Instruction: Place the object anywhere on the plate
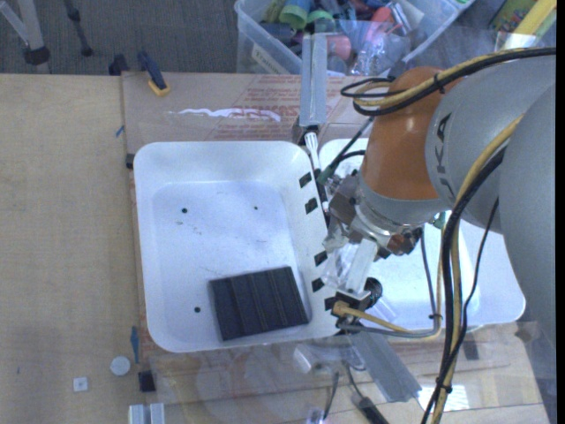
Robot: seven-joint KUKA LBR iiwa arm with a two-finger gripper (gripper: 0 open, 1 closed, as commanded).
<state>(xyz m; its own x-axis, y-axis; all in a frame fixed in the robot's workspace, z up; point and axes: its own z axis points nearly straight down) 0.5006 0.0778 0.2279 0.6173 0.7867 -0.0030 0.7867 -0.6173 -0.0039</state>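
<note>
Low in the left shallow white bin (203, 219) lies a black ribbed rectangular slab (259, 301), probably stiff and light; pinch its long edges. The gripper (347, 272) hovers beside it, open or closed I can't tell.

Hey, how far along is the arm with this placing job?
Done: nothing visibly; the dark ribbed rectangular slab in the left white bin lies bare. In hand: the gripper hovers at the bins' shared edge; any load is hidden. Left: the whole placement.
</note>
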